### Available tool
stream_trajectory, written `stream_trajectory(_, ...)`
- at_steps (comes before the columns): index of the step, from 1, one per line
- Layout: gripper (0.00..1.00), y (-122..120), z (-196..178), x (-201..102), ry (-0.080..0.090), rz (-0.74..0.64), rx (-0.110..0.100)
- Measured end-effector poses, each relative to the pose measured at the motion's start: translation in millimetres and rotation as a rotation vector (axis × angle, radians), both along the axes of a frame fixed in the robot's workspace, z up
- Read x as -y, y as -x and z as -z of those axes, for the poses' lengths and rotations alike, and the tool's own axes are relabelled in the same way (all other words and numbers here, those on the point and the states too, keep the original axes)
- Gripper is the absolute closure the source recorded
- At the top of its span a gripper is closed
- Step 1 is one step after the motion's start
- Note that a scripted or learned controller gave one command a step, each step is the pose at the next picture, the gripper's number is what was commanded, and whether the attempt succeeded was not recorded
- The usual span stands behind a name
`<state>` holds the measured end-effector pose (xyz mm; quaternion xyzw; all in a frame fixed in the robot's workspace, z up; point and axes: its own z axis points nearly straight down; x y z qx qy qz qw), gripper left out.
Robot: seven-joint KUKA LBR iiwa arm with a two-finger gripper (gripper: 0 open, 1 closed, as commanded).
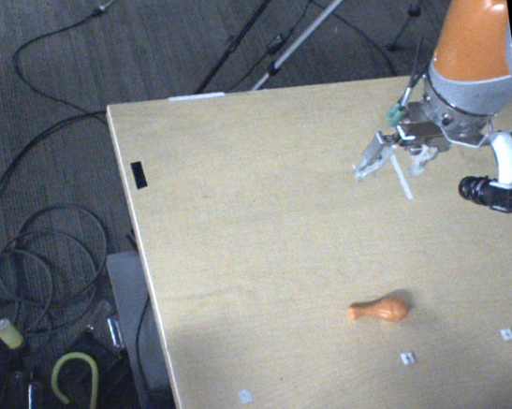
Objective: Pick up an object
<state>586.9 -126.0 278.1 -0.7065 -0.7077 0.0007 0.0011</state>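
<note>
The orange pin (380, 310) lies on its side on the bare bench (243, 248), and that rounded body could roll or squirt away if my fingers close off-centre. My gripper (380, 160) hangs well apart from it, up and to the right, spread wide and holding nothing.
</note>
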Motion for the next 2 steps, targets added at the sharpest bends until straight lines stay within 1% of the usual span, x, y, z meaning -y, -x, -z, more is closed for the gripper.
stream_trajectory(1, 0.0, -51.2, 105.6, 68.8, 0.003, -0.008, 0.0)
stream_trajectory(2, 0.0, -81.3, 194.4, 90.3, 0.003, -0.209, 0.001)
